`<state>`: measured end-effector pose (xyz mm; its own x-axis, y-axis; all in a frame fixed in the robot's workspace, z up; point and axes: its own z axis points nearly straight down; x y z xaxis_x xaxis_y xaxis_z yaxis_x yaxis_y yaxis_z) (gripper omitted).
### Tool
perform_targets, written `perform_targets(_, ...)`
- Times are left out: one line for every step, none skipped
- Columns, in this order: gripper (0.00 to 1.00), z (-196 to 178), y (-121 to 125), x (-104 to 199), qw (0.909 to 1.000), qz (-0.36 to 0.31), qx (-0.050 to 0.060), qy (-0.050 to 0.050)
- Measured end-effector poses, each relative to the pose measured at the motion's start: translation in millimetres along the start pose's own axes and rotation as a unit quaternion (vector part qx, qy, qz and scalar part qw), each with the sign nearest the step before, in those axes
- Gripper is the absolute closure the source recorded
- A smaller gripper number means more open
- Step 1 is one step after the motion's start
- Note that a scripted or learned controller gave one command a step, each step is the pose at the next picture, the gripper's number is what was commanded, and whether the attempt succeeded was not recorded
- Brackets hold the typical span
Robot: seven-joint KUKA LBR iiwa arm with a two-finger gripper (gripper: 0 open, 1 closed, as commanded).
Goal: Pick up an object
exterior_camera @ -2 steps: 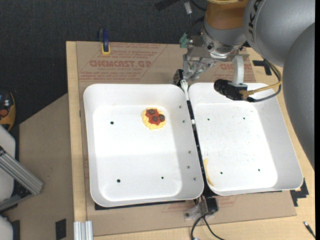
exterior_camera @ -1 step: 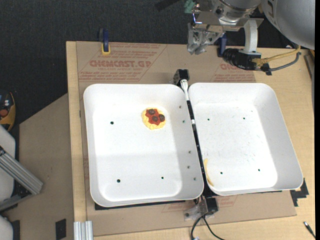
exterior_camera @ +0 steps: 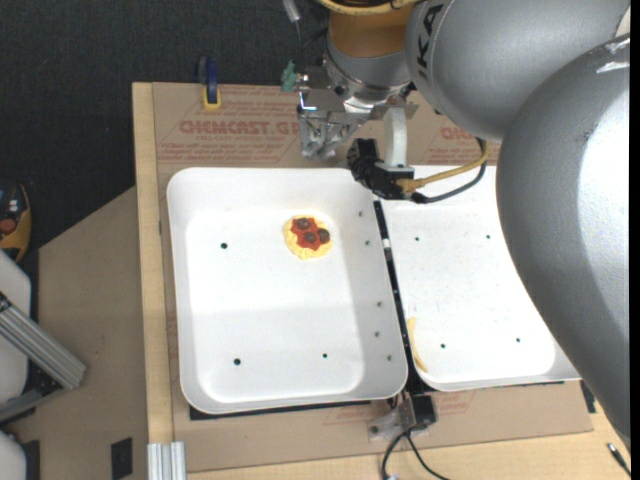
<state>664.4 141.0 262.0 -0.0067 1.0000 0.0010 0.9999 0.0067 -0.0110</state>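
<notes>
- Looming largest, the grey arm (exterior_camera: 560, 168) crosses the right bin (exterior_camera: 470, 298) from the right, its orange band (exterior_camera: 375, 8) near the top edge.
- Its gripper (exterior_camera: 322, 140) hangs above the brown board (exterior_camera: 250, 128), just beyond the far rim of the left bin (exterior_camera: 270, 368); whether it is spread or pressed together cannot be told, and nothing shows pinched in it.
- One small yellow object with red and dark spots (exterior_camera: 308, 236) lies on the left bin's floor, toward the far side, apart from the gripper.
- At the board's far left corner sits a blue and yellow clamp (exterior_camera: 210, 80).
</notes>
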Motion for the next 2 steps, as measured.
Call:
perform_targets(1.0, -65.1, 2.2, 4.1, 0.9999, 0.003, -0.01, 0.0)
perform_targets(1.0, 11.7, 0.8, 21.9, 1.0, 0.002, -0.001, -0.001)
